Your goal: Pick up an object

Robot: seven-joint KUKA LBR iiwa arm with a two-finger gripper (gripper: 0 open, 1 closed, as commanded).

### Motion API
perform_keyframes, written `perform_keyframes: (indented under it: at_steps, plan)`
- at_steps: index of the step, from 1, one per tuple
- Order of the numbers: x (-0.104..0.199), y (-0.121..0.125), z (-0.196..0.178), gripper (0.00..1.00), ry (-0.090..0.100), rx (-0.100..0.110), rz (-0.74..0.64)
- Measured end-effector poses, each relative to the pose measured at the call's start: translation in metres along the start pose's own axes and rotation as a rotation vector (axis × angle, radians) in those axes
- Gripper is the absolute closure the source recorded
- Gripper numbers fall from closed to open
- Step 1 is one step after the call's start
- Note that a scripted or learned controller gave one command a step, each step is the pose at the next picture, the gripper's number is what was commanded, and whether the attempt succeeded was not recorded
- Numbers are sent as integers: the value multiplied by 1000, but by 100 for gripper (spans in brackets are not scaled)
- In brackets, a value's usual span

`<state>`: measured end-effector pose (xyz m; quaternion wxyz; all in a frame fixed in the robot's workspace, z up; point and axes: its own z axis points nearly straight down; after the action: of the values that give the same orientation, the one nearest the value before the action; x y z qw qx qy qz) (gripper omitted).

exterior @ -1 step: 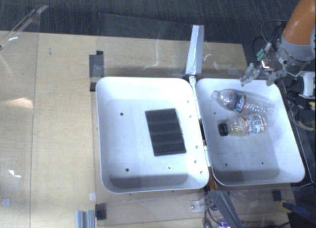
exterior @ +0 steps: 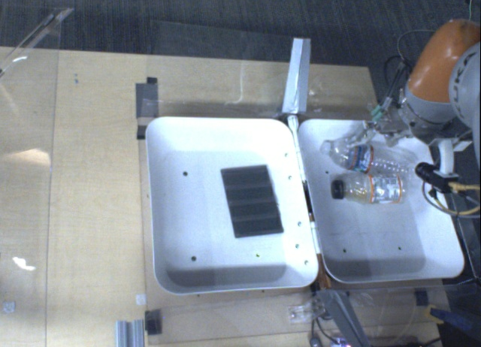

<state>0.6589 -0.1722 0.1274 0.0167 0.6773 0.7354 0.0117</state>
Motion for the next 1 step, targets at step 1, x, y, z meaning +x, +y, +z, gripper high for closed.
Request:
perform_keyframes:
  at_steps: [1]
  plan:
    - [11, 3, 13, 0, -6, -15, -120]
